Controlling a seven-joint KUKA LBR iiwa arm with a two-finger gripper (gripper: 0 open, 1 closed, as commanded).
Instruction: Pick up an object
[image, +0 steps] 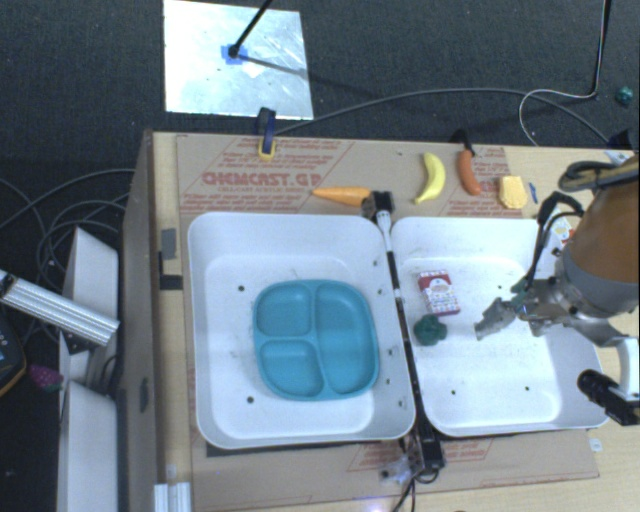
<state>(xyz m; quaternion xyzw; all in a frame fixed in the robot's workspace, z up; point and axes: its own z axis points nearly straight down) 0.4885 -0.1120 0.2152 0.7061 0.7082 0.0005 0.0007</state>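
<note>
Camera view: gripper (492, 322) is hovering over the right bin (480, 405), fingers (487, 325) looking slightly apart, gripping nothing. Green lump (430, 330) is lying just beside the fingertips toward the bin's left wall, not touching. Red-and-white box (438, 294) is sitting near it, closer to the bin's far edge. Left bin (225, 400) is holding a blue divided plate (315, 337) at its middle. Along the desk (300, 175) far edge: carrot (342, 196), banana (432, 177), orange sausage-like piece (468, 172), yellow chunk (513, 191).
</note>
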